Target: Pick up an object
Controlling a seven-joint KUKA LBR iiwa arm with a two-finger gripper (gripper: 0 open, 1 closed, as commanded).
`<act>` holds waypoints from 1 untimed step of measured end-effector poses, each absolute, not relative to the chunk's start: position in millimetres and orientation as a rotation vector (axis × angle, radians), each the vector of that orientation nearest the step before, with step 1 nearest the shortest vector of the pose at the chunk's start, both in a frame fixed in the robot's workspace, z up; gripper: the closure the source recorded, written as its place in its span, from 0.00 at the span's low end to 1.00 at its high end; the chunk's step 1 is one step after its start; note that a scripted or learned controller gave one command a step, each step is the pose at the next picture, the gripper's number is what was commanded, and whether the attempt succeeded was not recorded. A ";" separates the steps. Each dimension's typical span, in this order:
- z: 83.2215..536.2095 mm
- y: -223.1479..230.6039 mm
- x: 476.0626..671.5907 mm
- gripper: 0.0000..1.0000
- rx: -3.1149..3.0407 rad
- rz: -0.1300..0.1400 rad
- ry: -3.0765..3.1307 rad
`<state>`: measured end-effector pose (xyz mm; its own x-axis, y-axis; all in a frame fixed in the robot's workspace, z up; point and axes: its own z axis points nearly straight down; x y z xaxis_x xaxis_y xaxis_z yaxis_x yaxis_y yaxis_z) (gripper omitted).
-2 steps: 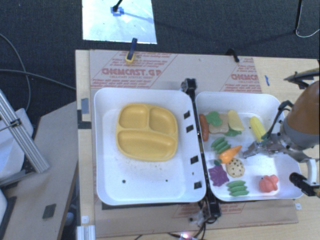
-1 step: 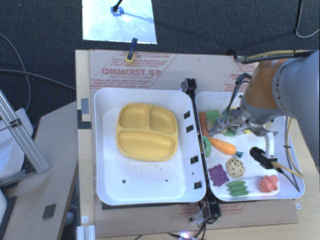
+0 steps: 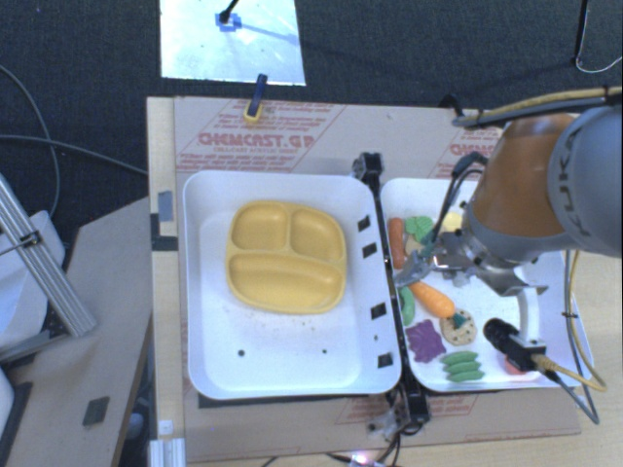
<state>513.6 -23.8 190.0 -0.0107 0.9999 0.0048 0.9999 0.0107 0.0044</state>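
We judge the risk is crowding: the carrot lies in the right bin just beside a cookie and purple piece, so a close could nudge neighbours or slip off. Our gripper hangs low over the carrot's upper end; we cannot tell how it is set, and see nothing held

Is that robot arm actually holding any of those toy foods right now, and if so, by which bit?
It cannot be told. The pincer sits low in the right white bin, beside the orange plastic carrot, but nothing visibly sits in its grip.
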 end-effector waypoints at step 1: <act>195.1 -29.0 516.1 1.00 -2.217 -0.005 -2.229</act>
<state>516.1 -29.0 195.1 -0.0050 1.0000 0.0006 1.0000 0.0050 0.0036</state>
